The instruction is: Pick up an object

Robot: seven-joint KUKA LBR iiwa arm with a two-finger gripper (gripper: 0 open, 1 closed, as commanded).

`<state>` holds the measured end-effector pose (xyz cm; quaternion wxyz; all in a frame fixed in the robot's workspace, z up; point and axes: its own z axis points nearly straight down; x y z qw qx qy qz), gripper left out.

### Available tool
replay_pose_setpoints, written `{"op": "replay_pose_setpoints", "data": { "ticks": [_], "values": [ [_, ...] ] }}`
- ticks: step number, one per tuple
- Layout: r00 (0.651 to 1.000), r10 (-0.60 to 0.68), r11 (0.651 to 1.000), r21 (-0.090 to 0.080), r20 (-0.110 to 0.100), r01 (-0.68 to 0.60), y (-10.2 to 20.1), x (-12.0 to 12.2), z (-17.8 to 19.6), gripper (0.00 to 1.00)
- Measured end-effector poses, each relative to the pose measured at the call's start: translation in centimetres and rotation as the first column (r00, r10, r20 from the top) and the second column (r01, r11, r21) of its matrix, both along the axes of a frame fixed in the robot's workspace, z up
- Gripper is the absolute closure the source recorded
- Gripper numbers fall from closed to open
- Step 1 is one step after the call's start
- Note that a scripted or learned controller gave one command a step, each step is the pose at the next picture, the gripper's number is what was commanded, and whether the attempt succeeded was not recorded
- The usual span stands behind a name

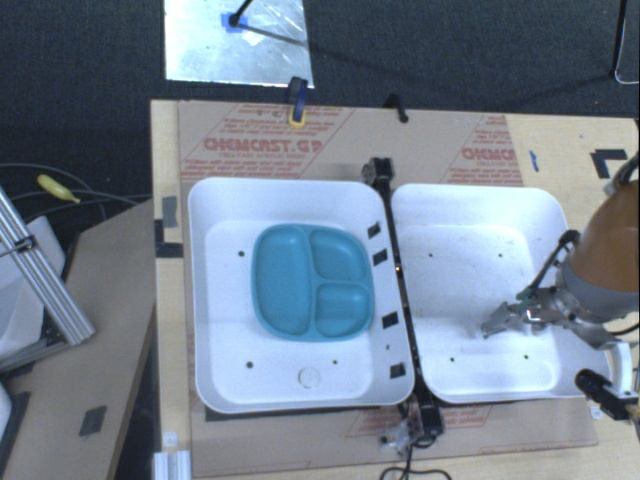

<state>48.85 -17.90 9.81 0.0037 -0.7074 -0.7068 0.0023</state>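
- Bench (420, 133) at frame centre carries two white bins.
- Blue divided plate (311, 280) lies flat in the left bin (215, 208).
- Gripper (497, 322) hovers low in the right bin (470, 203), fingers spread, pinching nothing.

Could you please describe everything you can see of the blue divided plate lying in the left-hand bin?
The blue divided plate is a rounded-square dish, matte teal and plastic-looking, with a raised rim and low ridges that split it into three compartments: one large along its left side and two smaller ones stacked on its right. It lies flat and right side up on the floor of the left shallow white bin, roughly in the middle, apart from the bin's walls. Nothing lies in it or touches it; the two-finger gripper is over the other bin.
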Motion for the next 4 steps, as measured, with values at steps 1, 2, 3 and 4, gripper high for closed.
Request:
{"op": "replay_pose_setpoints", "data": {
  "ticks": [1,2,3,4],
  "values": [
    [1.0,0.014,1.0,0.0,0.014,-0.014,8.5,5.0,1.3,0.0],
    [1.0,0.0,1.0,-0.002,0.008,0.0,4.7,4.2,-1.5,0.0],
    [1.0,0.004,1.0,-0.003,0.013,-0.004,4.9,4.4,-0.3,1.0],
    [1.0,0.011,1.0,0.0,0.021,-0.011,11.0,3.1,11.5,1.0]
  ]
}}
